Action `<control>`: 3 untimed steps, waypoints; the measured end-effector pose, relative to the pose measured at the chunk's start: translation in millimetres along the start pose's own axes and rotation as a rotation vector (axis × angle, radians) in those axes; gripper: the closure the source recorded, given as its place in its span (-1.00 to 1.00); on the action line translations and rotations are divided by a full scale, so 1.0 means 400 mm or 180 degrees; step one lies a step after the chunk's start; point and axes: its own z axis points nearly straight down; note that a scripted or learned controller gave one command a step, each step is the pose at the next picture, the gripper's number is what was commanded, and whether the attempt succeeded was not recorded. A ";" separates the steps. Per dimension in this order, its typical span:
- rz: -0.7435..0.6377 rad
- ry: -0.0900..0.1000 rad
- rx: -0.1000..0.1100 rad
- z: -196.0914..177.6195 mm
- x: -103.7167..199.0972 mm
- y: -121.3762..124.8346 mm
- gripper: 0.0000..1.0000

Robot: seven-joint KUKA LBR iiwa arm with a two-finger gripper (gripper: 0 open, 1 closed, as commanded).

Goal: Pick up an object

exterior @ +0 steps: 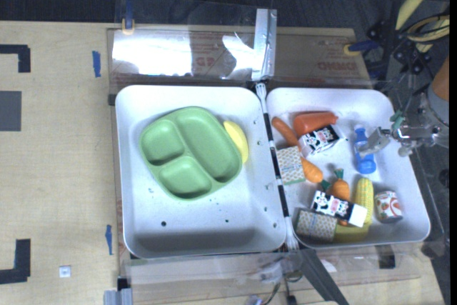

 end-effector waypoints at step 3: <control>-0.0156 -0.0007 -0.0008 -0.023 0.051 0.104 1.00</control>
